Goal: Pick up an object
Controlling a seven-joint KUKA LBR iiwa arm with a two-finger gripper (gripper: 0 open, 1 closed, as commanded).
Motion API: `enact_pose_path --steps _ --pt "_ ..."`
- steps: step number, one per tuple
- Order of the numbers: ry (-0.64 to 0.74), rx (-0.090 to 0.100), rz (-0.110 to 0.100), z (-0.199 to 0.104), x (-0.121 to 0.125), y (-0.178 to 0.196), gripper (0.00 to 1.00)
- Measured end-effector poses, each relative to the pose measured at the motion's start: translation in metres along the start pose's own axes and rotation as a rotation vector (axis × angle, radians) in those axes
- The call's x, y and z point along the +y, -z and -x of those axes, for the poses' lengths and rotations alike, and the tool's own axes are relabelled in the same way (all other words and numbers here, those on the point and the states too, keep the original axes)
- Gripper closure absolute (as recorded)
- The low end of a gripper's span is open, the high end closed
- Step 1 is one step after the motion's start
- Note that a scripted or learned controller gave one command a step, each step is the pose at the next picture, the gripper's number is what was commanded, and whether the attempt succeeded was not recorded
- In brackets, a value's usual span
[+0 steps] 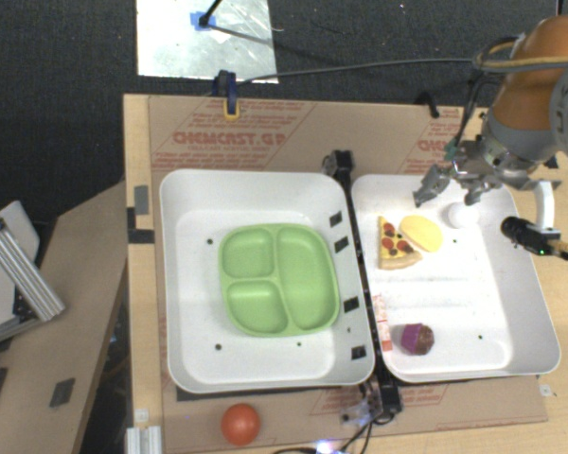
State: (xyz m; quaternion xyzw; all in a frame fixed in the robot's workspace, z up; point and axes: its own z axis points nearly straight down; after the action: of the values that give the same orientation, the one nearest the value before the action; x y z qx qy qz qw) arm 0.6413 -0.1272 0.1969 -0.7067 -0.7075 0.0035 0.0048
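Gripper [452, 187] seen above right bin [511, 348], 2 fingers spread, nothing held. Pizza slice [395, 244] and yellow disc [422, 233] lie touching, just below. Purple object [416, 339] lies apart; a cleaner grasp is judged likelier there.

The desk [265, 126] is a pale board printed with faded red lettering, running across the middle of the frame against a dark backdrop. Two shallow white bins sit on it side by side, touching along their inner edges at the centre. The left bin [185, 253] fills the middle of the frame; the right bin [511, 320] reaches toward the right edge. An orange-red ball [239, 423] rests on the desk at the lower centre, just below the left bin's near rim. A blue and yellow clamp [227, 93] grips the desk's far edge at the upper centre of the frame.
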Motion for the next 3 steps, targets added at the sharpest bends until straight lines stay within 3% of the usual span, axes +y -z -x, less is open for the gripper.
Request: enact_pose_path --steps 1,3 --pt "0.002 -0.002 0.013 0.0 0.003 0.009 0.0" --pt "0.006 -0.001 0.009 -0.012 0.005 -0.095 0.0"
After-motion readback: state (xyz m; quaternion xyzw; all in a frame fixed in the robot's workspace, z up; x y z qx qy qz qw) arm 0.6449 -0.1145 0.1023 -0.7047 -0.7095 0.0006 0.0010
